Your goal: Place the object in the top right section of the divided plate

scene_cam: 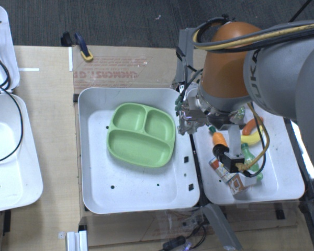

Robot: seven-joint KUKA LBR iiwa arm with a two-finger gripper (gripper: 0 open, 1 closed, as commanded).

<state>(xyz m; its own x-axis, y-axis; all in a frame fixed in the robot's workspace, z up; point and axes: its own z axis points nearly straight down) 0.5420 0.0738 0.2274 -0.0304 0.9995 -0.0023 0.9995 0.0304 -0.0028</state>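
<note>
My fingers (187, 120) hang over the meeting rims of the two shallow white bins (196, 156); released or clenched, I cannot tell. The pale green divided plastic plate (141, 150) lies at nine o'clock, its top right section nearest me. The small orange carrot-shaped toy (218, 138) lies at four o'clock, long axis eleven to five

We see a green divided plate (142, 135) lying flat in the left white bin (94, 184), its two smaller sections on the far side. Just right of the plate, the gripper (188, 119) hangs over the rim where the bins meet. Further right of the plate, the right bin (285, 187) holds a small carrot (218, 139), a banana (253, 136), a green bottle (248, 153) and a red-and-white packet (229, 179).
</note>
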